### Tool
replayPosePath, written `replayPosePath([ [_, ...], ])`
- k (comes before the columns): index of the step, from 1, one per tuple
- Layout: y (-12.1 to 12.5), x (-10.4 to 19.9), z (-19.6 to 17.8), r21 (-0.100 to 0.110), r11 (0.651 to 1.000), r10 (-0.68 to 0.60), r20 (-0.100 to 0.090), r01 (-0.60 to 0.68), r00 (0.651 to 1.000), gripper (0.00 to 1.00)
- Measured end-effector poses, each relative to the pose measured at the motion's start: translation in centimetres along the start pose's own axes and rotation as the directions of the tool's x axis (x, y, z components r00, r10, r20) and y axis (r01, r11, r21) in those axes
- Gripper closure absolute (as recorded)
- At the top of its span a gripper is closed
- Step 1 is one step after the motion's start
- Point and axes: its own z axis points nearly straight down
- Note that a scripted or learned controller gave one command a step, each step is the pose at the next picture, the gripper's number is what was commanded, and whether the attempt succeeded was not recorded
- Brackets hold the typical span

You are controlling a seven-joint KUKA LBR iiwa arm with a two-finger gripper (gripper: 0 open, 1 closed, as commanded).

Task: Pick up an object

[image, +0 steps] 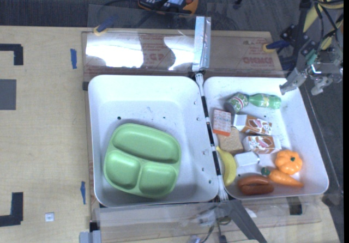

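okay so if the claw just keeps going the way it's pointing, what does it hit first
Probably the green bottle at the back of the right bin. The claw angles down-left toward it, though from this one slanted view its height above the bin is unclear.

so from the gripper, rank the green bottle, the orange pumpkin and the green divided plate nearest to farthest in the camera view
Measured from the gripper, at the right bin's far right corner:
1. Green bottle, lying at the far end of the right bin, just left of the gripper.
2. Orange pumpkin, near the right bin's front right corner.
3. Green divided plate, in the left bin.
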Motion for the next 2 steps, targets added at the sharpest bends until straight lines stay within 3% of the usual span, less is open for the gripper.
replayPosePath([
  [1,6.4,0.8,10.1,-0.002,0.998,-0.07,0.001,0.07,0.998,0.0],
  [2,7.2,3.6,3.1,-0.004,0.995,-0.096,0.002,0.096,0.995,0.0],
])
